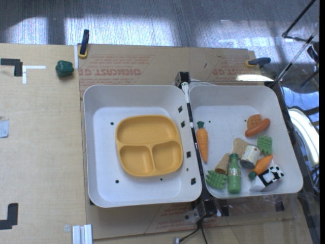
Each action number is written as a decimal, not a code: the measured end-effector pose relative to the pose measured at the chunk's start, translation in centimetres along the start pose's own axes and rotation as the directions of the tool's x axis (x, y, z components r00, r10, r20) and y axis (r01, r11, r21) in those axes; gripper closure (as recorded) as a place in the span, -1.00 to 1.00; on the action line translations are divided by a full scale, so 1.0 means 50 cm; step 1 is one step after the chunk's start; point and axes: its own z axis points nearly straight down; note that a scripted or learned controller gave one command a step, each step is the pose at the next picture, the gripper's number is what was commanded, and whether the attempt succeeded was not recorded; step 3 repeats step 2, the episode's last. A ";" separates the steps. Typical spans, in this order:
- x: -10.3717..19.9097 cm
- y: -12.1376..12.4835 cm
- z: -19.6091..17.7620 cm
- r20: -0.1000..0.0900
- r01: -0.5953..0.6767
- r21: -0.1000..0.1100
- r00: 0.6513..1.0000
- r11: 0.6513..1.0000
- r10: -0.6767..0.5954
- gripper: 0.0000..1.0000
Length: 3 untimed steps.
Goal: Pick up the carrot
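Wooden surface [40, 151] and cardboard carry two white bins: the left bin [96, 151] holds a yellow divided plate [149, 145], and the right bin [284, 151] holds the carrot [202, 142], lying untouched just beside the dividing wall, apart from a heap of toy food [246, 166]. Judging by this, the pick has not begun; the pincer's state cannot be told.

The light wooden bench [35, 151] carries a brown cardboard sheet with red lettering [132, 67]. On that sheet two shallow white plastic bins sit side by side, touching: the left bin [96, 151] and the right bin [277, 111]. Left of the cardboard, a small dark green rounded object [64, 68] lies on the bare wood. A yellow-and-blue clamp [84, 43] grips the cardboard's far left corner, a blue clamp [259, 62] its far right.
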 end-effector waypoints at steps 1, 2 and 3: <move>0.006 -0.001 0.146 -0.010 -0.366 0.004 0.930 0.930 0.366 -1.00; 0.003 -0.001 -0.028 -0.001 -0.199 0.001 0.980 0.980 0.199 -1.00; 0.003 -0.001 -0.028 -0.001 -0.199 0.001 0.980 0.980 0.199 -1.00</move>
